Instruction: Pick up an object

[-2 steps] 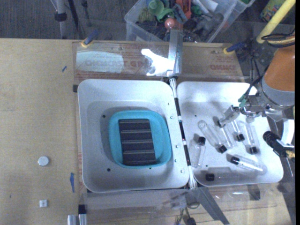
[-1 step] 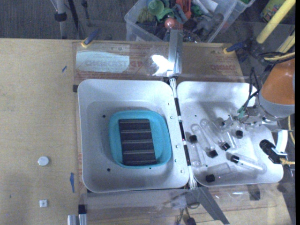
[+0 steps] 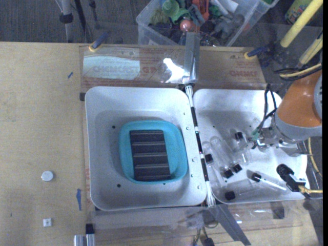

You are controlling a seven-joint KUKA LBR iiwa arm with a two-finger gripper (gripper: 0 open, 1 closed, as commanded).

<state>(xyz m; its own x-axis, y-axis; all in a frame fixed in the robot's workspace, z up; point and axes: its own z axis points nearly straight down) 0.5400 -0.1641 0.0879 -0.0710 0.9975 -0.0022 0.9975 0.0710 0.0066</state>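
Observation:
In the left bin (image 3: 100, 111) lies a light-blue dish (image 3: 124, 142) with a dark ribbed block (image 3: 149, 155) inside it. The right bin (image 3: 220, 104) holds several small black pieces, among them one (image 3: 238, 136) near the middle and a pair (image 3: 231, 170) lower down. A clear plastic piece (image 3: 218, 145) and a thin pale stick with a dark tip (image 3: 262, 179) lie there too. My gripper (image 3: 254, 139) hangs low over the right bin's right half, just right of the middle black piece. Nothing shows between its fingers.
A clear tub of coloured toys (image 3: 205, 9) stands behind the bins. A cardboard sheet (image 3: 133, 65) lies under their far edge. On the wooden bench at the left sit a small white disc (image 3: 47, 176) and a tiny white square (image 3: 47, 222).

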